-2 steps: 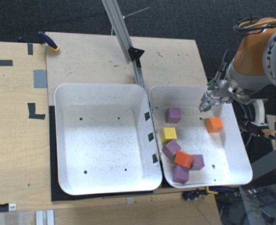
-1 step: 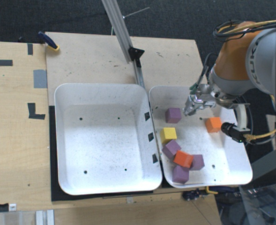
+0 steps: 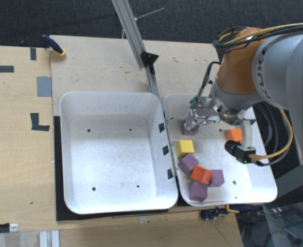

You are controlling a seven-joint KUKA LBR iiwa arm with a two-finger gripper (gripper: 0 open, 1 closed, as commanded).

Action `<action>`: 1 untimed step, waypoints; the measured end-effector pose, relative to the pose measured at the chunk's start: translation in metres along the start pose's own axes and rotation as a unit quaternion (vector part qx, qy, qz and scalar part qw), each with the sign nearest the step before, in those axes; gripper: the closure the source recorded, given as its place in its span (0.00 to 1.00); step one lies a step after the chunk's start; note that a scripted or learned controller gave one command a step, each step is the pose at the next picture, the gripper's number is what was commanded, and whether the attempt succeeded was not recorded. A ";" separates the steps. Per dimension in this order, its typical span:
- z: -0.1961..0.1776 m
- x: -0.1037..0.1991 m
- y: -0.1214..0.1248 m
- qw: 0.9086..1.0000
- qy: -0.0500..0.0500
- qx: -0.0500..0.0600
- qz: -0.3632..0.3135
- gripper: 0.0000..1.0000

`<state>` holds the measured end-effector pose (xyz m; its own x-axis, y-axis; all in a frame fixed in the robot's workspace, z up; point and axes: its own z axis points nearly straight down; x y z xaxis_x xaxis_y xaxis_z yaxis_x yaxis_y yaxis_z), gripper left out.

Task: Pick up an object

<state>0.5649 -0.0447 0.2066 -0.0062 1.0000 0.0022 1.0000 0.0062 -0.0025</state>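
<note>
Grey and orange, the KUKA arm [image 3: 254, 66] is seen reaching in from the right over the right-hand white bin [image 3: 254, 189], its claw [image 3: 195, 121] lowered near that bin's upper left corner. A small purple block [image 3: 188, 129] is seen directly beneath the claw tips, touching or very nearly touching them; whether it is gripped cannot be told, and the claw's state, released or clenched, cannot be made out from this angle. Further down the same bin a yellow cube [image 3: 185, 147] is found just below the claw, followed by a tight cluster: a purple block [image 3: 189, 162], an orange block [image 3: 201, 175], another purple piece [image 3: 217, 177] and a larger purple block [image 3: 198, 191]. An orange block [image 3: 234, 135] is partly hidden beside the wrist. The left-hand white bin [image 3: 115, 153] is set alongside on the pale wooden counter [image 3: 17, 138]
</note>
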 end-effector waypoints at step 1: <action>-0.009 0.064 -0.002 1.000 0.000 -0.001 -0.001 1.00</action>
<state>0.5623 0.0196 0.2158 -0.0089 1.0000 0.0027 1.0000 0.0089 -0.0006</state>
